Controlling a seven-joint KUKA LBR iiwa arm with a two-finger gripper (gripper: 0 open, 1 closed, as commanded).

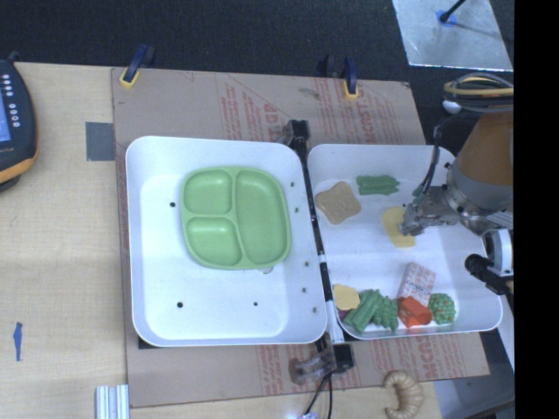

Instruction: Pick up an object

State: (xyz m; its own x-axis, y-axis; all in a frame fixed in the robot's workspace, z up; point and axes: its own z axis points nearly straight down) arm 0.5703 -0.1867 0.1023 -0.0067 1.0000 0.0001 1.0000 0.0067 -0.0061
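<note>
End effector (412, 225) sits low in the right bin (472, 326) over the yellow piece (395, 223), can't tell if it's gripping; piece prob. light, stiff plastic, bit slick, so pinch across its flat sides.

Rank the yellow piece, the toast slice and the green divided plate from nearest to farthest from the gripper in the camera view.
1. Yellow piece: right at the gripper, in the right bin.
2. Toast slice: farther left in the same bin, near the divider.
3. Green divided plate: farthest, over in the left bin.
</note>
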